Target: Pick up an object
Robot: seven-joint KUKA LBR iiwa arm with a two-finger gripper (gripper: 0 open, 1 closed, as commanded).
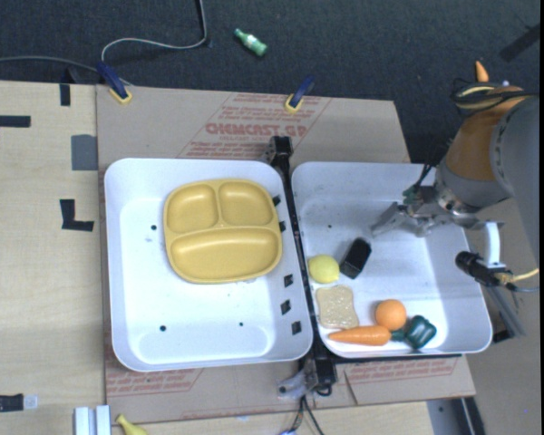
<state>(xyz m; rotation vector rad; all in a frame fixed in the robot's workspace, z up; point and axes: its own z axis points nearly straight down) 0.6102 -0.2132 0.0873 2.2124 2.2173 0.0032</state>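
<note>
The right bin point(456, 290) holds several small objects: a black block point(354, 257), a yellow lemon point(324, 269), a tan slice of bread point(337, 306), an orange point(391, 314), a carrot point(359, 336) and a green piece point(420, 332). My gripper point(406, 224) hangs over the upper right part of this bin, up and to the right of the black block. Its fingers stand open with nothing between them. The grey arm with its orange band point(474, 148) reaches in from the right.
The left bin point(127, 270) holds a yellow divided plate point(223, 228). A black divider point(287, 216) runs between the bins. Cardboard point(254, 125) lies under both bins. A cable and a small green item point(251, 42) lie on the dark floor behind.
</note>
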